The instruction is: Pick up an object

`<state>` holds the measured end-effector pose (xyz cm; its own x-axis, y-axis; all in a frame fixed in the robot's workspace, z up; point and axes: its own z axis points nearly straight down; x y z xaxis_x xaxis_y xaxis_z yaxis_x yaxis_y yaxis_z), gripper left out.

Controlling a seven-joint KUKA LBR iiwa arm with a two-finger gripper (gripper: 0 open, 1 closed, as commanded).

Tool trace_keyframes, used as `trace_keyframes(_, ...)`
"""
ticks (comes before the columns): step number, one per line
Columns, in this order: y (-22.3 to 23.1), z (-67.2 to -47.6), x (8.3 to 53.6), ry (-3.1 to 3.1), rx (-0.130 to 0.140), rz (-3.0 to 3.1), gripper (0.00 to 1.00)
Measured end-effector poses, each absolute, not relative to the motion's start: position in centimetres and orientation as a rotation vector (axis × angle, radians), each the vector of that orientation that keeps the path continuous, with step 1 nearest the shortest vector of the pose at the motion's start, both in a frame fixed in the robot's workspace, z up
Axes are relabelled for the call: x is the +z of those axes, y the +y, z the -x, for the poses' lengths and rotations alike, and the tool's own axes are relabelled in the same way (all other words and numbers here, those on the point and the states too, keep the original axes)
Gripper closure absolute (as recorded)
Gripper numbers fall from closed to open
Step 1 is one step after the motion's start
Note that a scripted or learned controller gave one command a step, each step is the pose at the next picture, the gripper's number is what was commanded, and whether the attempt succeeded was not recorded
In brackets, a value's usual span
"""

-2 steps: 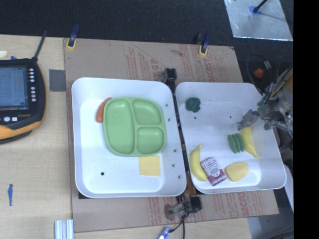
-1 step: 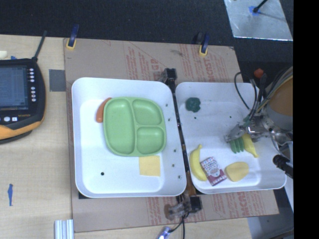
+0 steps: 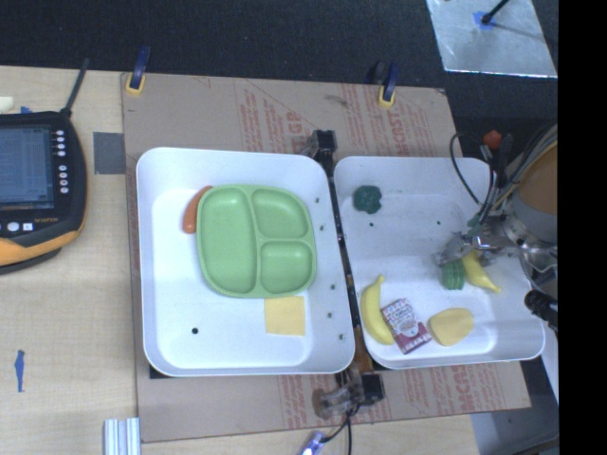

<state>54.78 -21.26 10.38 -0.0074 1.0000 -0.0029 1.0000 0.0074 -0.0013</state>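
The right bin (image 3: 417, 183) holds several small objects. A dark green broccoli piece (image 3: 367, 198) lies at its far left. A banana (image 3: 374, 309), a red and white packet (image 3: 403, 325) and a yellow lumpy piece (image 3: 451, 326) lie along its near edge. My gripper (image 3: 464, 253) reaches in from the right, low over the bin's right half. Just below it and close against it are a small green piece (image 3: 453, 276) and a small yellow piece (image 3: 482, 274). I cannot tell whether either one is held.
The left bin (image 3: 161, 330) holds a green divided plate (image 3: 256, 240), with an orange-red piece (image 3: 192, 212) sticking out from its left side and a flat yellow square (image 3: 285, 316) in front. A pendant (image 3: 33, 188) lies at the far left of the bench. Cables (image 3: 474, 183) hang near the wrist.
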Motion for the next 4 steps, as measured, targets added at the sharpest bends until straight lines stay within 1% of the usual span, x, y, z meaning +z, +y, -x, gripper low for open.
trace_keyframes(1, -15.7, -54.1, 16.5, 2.23, -0.003, -2.214, 1.0)
trace_keyframes(2, -15.7, -54.0, 16.5, 2.228, -0.005, -2.216, 0.0)
trace_keyframes(3, -13.4, -52.8, 9.1, 2.229, -0.006, -2.22, 0.0)
trace_keyframes(4, -13.5, -52.8, 10.1, 2.233, -0.01, -2.216, 1.0)
